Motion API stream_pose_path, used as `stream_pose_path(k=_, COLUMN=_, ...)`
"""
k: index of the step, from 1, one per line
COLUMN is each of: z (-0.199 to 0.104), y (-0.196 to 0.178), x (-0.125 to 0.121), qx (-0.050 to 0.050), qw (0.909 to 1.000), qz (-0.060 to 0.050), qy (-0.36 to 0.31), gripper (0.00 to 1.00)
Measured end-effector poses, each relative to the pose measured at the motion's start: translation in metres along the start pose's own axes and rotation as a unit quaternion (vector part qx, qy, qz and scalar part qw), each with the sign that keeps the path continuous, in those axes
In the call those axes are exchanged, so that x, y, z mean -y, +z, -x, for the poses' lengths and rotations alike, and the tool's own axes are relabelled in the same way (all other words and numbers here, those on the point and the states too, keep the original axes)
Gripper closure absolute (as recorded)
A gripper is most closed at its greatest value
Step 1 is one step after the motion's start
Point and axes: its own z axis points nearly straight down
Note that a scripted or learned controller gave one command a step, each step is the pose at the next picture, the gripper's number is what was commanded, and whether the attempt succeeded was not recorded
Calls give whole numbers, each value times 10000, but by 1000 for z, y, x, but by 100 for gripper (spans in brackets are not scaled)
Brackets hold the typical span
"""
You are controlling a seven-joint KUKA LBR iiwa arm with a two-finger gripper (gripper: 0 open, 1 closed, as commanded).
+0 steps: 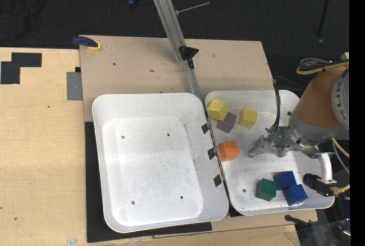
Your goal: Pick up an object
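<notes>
My gripper hangs low over the middle of the right bin, open, with nothing between its fingers. An orange cube lies just to its left by the bin's inner wall. Further back sit a yellow cube, a purple cube touching it, and a second yellow cube. Toward the front of the bin are a green cube and two blue cubes side by side.
The left bin lies beside the right one, separated by a rim with black clips. A slanted aluminium bar rises behind the bins. The arm's orange band stands over the right bin's far right side.
</notes>
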Motion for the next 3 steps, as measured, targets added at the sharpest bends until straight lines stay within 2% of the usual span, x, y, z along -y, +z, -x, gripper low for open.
stream_pose_path(k=1, z=1, y=-11, x=0, qx=-6, qw=10000, qz=-1, qy=28, gripper=100)
stream_pose_path(k=2, z=-1, y=-53, x=-3, qx=4, qw=10000, qz=14, qy=-36, gripper=100)
stream_pose_path(k=3, z=9, y=-105, x=-1, qx=10, qw=10000, qz=23, qy=-20, gripper=100)
